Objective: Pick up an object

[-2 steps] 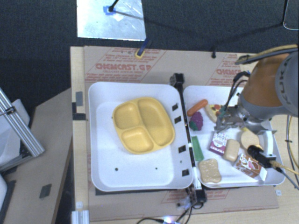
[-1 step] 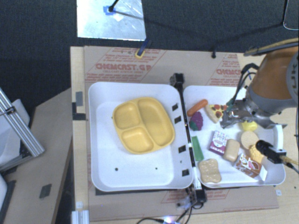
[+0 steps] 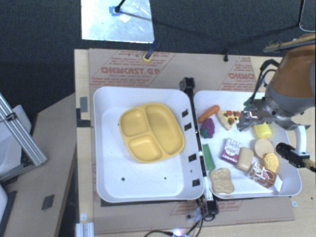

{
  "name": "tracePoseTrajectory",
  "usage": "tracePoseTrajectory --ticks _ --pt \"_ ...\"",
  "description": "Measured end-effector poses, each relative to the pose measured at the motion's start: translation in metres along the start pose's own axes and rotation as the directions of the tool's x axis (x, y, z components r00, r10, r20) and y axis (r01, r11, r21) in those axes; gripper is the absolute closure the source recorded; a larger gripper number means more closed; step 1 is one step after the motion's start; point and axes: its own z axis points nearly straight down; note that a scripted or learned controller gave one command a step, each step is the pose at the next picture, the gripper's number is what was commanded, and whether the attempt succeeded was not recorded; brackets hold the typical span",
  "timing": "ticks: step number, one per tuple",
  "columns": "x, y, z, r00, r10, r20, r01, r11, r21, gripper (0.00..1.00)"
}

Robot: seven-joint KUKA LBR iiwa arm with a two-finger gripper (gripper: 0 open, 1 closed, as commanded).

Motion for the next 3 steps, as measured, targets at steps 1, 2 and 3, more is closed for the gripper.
tracePoseTrajectory --ticks 1,2,3 --pt "0.045 0.026 -0.011 1.000 -0.004 -0.002 0.005 1.000 0.001 1.00" --pt "0.095 0.053 -0.012 1.000 -0.006 -0.003 0.006 1.000 0.001 1.00" --pt "0.136 0.075 -0.014 1.000 -0.004 -0.003 0.004 1.000 0.002 1.00"
